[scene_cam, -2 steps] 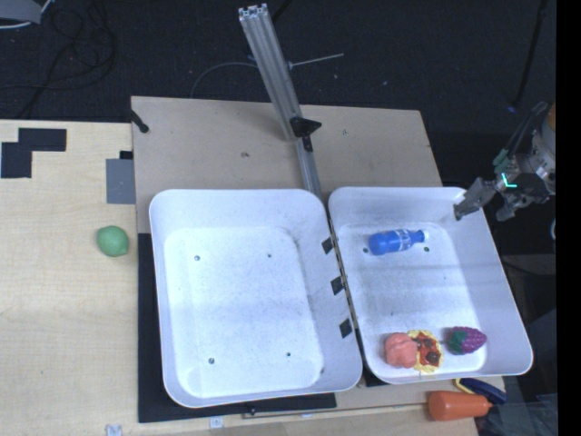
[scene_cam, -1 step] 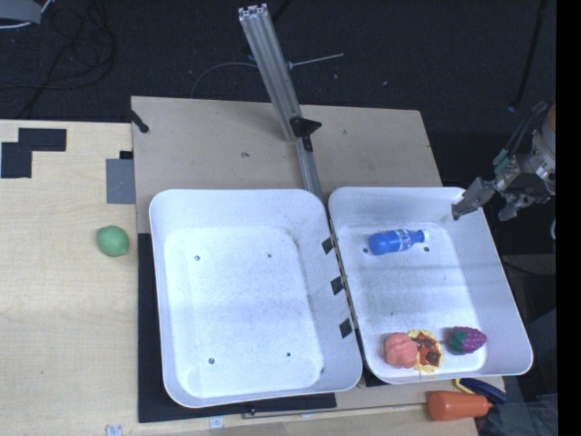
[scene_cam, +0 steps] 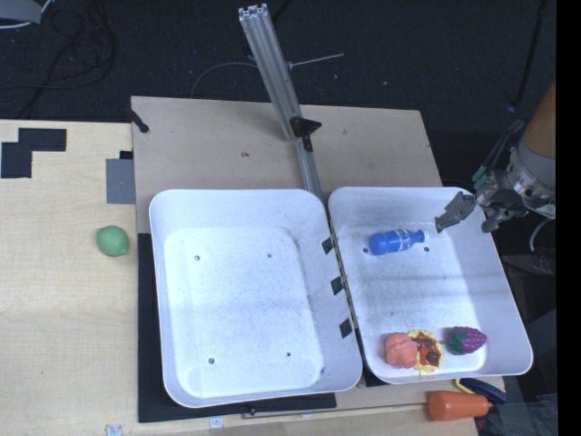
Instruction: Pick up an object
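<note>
Blue bottle (scene_cam: pixel 395 242) lies in the right bin (scene_cam: pixel 508 307), near its back edge. Robot's hand (scene_cam: pixel 474 213) hangs by the bin's back right corner, fingers spread apart, holding nothing.

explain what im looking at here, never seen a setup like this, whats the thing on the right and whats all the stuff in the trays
This is one picture from a camera fixed above a workbench, looking down at a slant. The grey thing coming in at the right edge is a robot arm; its two-finger gripper is the hand it uses to grab things. Its fingers are spread open with nothing between them, over the far right edge of the right bin.

Two shallow white bins sit side by side. The left bin is the other one. In the right bin lie a blue bottle near the gripper, and at the near edge a pink and yellow toy beside a purple berry-like toy.

Outside the bins, a green ball rests on the bench at the left, and an orange carrot-like toy lies in front of the right bin.
</note>
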### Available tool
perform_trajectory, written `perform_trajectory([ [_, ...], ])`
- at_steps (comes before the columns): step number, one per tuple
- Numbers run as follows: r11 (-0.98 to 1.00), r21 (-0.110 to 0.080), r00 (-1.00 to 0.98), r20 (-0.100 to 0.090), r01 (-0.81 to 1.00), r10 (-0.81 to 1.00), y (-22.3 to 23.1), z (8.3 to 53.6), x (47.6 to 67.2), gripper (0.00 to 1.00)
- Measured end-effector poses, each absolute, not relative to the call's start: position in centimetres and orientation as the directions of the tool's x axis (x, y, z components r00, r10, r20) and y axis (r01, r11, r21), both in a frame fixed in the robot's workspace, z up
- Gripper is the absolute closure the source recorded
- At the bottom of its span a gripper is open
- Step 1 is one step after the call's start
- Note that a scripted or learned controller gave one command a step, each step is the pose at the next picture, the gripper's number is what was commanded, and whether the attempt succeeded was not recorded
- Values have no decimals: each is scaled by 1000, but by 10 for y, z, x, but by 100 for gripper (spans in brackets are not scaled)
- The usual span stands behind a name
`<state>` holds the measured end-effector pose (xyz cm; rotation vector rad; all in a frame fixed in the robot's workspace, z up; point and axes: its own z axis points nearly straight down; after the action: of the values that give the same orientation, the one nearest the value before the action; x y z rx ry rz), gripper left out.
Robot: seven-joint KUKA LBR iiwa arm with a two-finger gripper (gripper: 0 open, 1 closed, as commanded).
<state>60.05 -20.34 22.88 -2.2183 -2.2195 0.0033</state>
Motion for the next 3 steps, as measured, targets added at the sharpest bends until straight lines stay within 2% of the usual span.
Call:
perform_trajectory([
  [2, 1, -6, -1, 1, 1000, 1000, -203, 120, 604, 0],
  [3, 0, 0, 0, 0, 1000, 1000, -204, 133, 605, 100],
])
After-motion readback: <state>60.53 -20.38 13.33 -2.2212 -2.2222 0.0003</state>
